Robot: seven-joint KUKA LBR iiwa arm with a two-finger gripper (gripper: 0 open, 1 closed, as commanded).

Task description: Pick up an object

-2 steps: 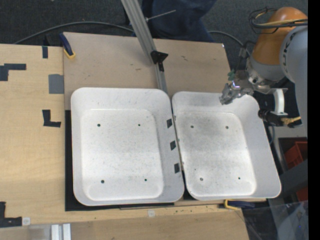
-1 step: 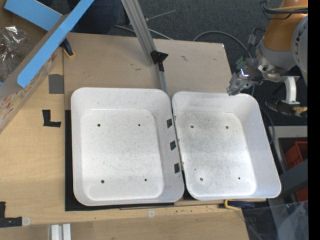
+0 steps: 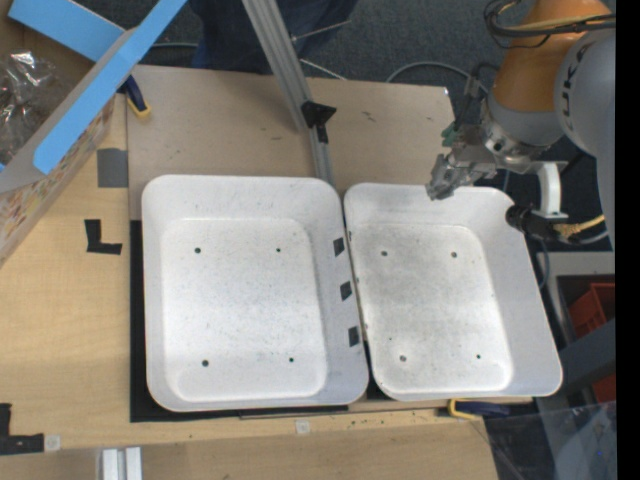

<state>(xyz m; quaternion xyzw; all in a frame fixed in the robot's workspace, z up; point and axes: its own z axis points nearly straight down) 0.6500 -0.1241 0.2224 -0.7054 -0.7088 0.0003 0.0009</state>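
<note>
Overhead, camera view. Two shallow white bins sit side by side at the middle of the table (image 3: 230, 138), long edges touching, so that either lies within reach of the one arm. The left bin (image 3: 240, 193) and the right bin (image 3: 530, 298) show bare, speckled floors marked by small dark holes; no loose object can be made out on either floor, so the task's thing cannot be located from this view.

The arm (image 3: 560, 58) enters from 3 o'clock, its orange band uppermost, and the end effector (image 3: 441, 187) hangs at about 1 o'clock from the frame's centre, over the far rim of the right bin near that bin's 12 o'clock edge. Whether it touches the rim or hovers just above it cannot be told. Its fingertips appear small and blurred: whether they stand apart or together cannot be told, and nothing is seen between them. This pose at the bin's border, rather than over its floor, reads as a parked or approach position, not a grasp in progress.

An aluminium post (image 3: 285, 58) rises from the table's far side at 12 o'clock, probably a support for the rig. A blue-edged cardboard box (image 3: 90, 68) lies at 10 o'clock, off the working area and well apart from both bins. Black tape marks (image 3: 98, 236) at 9 o'clock likely register the bins' position.
</note>
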